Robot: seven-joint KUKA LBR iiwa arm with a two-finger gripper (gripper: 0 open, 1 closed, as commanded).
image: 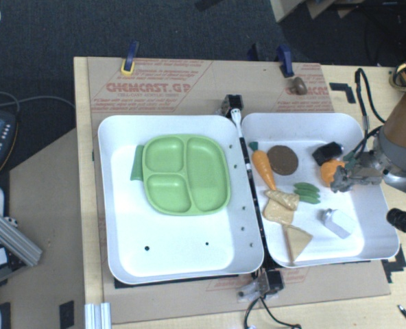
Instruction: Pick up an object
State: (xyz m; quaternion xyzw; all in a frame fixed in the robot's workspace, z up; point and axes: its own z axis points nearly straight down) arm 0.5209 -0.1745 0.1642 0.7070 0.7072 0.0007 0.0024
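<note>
Gripper (339, 177) beside orange object (328, 169)

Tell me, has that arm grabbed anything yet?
Not that I can see. The end effector is down in the right bin, close beside an orange piece, but nothing is raised. The carrot, brown disc and other items lie on the floor. The pick and lift remain.

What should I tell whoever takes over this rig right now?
Pincer: low at the right bin's right side, beside a small orange item; a grasp can't be confirmed.
Right bin: carrot, brown disc, black piece, green pod, tan pieces, wedge, grey block.
Left bin: green divided plate.
Done: nothing lifted.
Left: grasp and lift one object.
</note>
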